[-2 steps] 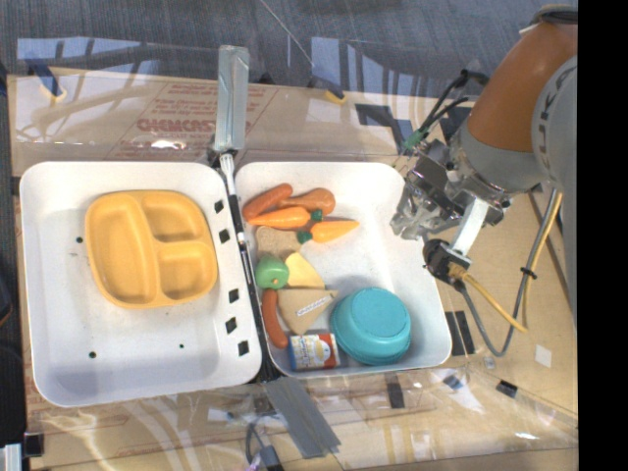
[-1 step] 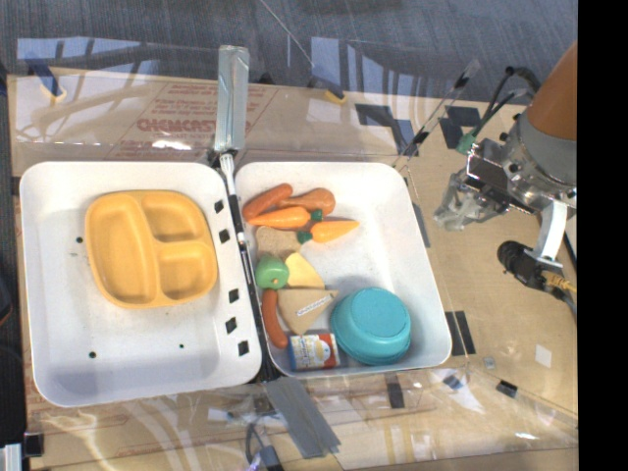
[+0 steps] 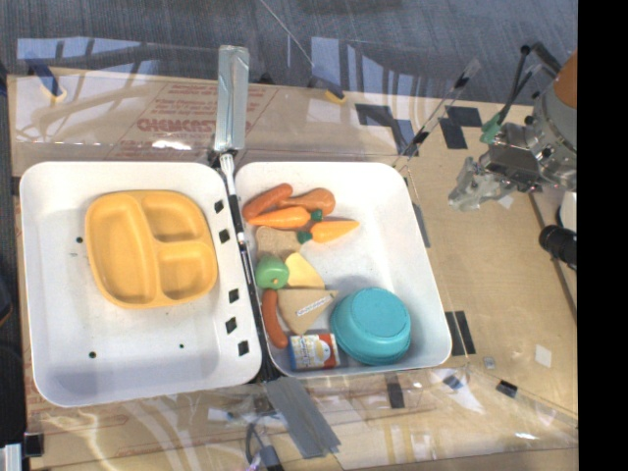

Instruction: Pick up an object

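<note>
The right bin (image 3: 417,263) holds several toy foods: orange carrots (image 3: 294,209) at the back, a green apple (image 3: 273,274), a yellow cheese wedge (image 3: 304,272), a sausage (image 3: 274,320), a small can (image 3: 312,350) and a teal bowl (image 3: 372,324) at the front. The left bin (image 3: 59,351) carries a yellow divided plate (image 3: 150,246). My gripper (image 3: 475,189) hangs to the right of the right bin, over the bench, apart from all the objects and with nothing in it.
A grey taped strip (image 3: 232,96) runs back from the gap between the bins. Cardboard and tape marks cover the bench (image 3: 491,292) to the right of the bins.
</note>
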